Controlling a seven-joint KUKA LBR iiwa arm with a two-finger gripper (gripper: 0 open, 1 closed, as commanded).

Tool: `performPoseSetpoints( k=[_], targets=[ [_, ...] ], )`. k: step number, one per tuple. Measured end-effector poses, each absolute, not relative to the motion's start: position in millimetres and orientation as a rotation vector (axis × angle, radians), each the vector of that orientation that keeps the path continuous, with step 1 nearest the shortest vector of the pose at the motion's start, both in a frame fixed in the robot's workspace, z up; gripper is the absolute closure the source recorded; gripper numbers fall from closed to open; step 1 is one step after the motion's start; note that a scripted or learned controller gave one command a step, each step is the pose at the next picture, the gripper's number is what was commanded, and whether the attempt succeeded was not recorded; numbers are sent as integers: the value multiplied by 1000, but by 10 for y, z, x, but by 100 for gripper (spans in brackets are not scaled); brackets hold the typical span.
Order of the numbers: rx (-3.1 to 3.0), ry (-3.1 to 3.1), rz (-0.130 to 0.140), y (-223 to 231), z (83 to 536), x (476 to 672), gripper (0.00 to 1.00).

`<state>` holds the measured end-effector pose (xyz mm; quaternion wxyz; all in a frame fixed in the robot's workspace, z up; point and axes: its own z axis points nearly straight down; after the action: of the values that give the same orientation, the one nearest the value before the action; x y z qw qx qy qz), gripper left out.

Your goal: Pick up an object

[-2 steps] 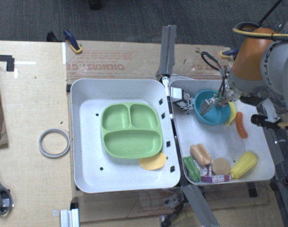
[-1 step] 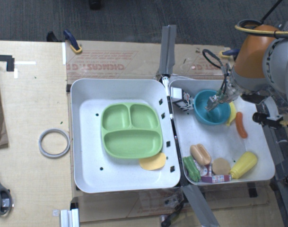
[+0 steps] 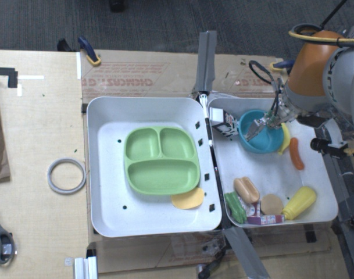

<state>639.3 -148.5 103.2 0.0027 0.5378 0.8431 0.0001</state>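
Right now the gripper (image 3: 259, 128) hangs over the blue bowl (image 3: 261, 137) at the back of the right bin (image 3: 322, 214), its tip dipping inside the rim; whether it is spread or pinched is too small to tell. Arm bulk hides the bin's far right corner. Behind the bowl's right side peeks something yellow. An orange carrot (image 3: 296, 154) lies just beside. Open floor sits mid-bin. Left bin (image 3: 101, 173): green divided plate (image 3: 162, 160) partly covers a yellow chip (image 3: 188, 200).
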Motion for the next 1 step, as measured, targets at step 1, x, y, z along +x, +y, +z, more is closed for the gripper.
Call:
performPoseSetpoints(
  k=[1],
  targets=[
    [1686, 2641, 2, -1494, 1130, 6399, 100]
  ],
)
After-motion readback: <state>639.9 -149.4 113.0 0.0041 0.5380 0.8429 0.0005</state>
